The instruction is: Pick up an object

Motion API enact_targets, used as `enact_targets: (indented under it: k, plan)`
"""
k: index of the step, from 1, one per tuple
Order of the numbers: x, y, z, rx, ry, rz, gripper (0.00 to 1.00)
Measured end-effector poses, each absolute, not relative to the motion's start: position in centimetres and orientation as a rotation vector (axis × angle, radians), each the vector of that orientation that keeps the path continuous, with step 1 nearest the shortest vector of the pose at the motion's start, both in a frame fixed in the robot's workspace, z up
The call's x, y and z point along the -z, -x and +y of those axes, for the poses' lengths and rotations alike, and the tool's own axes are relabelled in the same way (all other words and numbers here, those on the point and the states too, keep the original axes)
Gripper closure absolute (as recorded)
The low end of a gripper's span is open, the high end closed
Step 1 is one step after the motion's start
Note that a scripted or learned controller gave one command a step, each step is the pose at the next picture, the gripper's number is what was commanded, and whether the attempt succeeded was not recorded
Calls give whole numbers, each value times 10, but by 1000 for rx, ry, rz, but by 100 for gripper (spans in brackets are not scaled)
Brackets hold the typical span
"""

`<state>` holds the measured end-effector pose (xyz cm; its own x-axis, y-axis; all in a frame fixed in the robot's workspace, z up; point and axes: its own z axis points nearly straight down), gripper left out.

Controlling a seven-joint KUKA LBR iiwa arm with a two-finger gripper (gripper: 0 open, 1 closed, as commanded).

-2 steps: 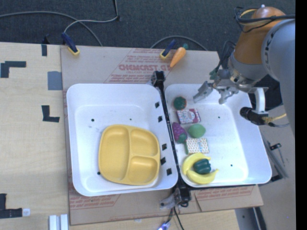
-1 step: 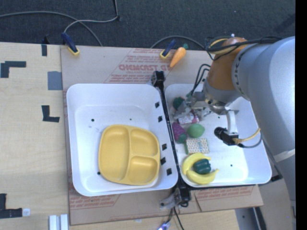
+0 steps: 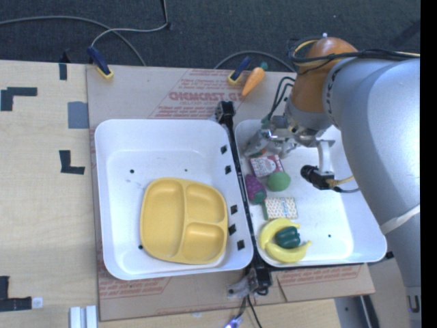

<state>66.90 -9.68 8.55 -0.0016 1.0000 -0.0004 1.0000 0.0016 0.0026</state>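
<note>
Big and grey, the arm (image 3: pixel 382 135) is the closest thing in the camera view. It comes in from the right and looks smooth and round, with an orange band near its end. Its gripper (image 3: pixel 273 141) sits low over the top part of the right bin (image 3: pixel 341 238). I cannot tell if the gripper is open or closed, because dark wires and shiny metal bits crowd it.

Nothing looks picked up yet. I see no toy inside the gripper, so I think the grab is not done. All the toys lie on the floor of the bin. The closest one to the gripper is a pink and white packet (image 3: pixel 265 165), just below it, so that may be the one it goes for.

Near the packet lie a round green ball (image 3: pixel 278 180) and a small purple thing (image 3: pixel 255 190) by the bin wall. Below them is a flat checked square (image 3: pixel 280 207). At the bottom a curved yellow banana (image 3: pixel 280 253) has a shiny green pepper (image 3: pixel 288 237) resting on it.

Beside it, the left bin (image 3: pixel 116 183) holds a smooth yellow plate (image 3: pixel 183 219) with three sections. Both bins are white and shallow and sit on brown cardboard (image 3: pixel 171 101). An orange carrot (image 3: pixel 252 81) lies outside on it.
</note>
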Motion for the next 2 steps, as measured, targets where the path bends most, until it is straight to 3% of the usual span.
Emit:
enact_targets:
  k: [1, 2]
  plan:
    - [-86, -653, -105, -1, -2218, 2221, 0]
    - [-85, -669, -97, -1, -2218, 2222, 0]
